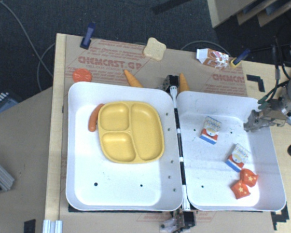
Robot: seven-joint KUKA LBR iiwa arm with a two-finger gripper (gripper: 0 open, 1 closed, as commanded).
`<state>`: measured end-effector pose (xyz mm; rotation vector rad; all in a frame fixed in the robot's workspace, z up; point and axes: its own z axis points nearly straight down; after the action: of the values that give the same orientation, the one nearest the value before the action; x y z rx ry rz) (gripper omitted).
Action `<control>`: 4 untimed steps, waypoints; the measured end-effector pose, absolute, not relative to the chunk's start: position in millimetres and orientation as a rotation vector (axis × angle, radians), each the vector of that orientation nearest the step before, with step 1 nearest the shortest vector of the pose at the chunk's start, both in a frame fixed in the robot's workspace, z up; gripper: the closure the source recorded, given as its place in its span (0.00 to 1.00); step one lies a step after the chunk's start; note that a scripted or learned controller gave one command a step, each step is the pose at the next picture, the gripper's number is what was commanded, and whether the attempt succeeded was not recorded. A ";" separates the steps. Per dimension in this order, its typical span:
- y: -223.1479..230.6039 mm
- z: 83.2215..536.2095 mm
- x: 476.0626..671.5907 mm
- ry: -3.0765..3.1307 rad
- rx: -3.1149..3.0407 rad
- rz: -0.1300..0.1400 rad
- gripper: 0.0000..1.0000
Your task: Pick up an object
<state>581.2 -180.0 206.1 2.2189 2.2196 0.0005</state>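
Observation:
My gripper (253,122) hangs over the far right edge of the right bin (214,199), with nothing visibly in it. In that bin lie two small white cartons with blue and orange print, one (210,130) near the middle and one (238,157) further right. Two red strawberry-like pieces (244,183) sit close to the bin's front right. The left bin (120,199) holds a yellow three-compartment plate (130,131) and a toy sausage (93,118) along the plate's left side.
On the cardboard behind the bins lie a slice of toy bread (155,48), an orange disc (82,75), two toy carrots (132,78), a blue clip (87,34) and a crumpled wrapper (213,57). Cables run at the right.

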 end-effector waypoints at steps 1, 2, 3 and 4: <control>-208.1 180.5 579.4 2.222 2.222 -0.002 1.00; -198.9 176.0 569.4 2.222 2.222 -0.001 1.00; -163.3 211.8 560.8 2.221 2.219 0.002 1.00; -224.8 180.3 554.4 2.220 2.223 -0.003 1.00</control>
<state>554.4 -224.8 180.3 2.2231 2.2204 -0.0026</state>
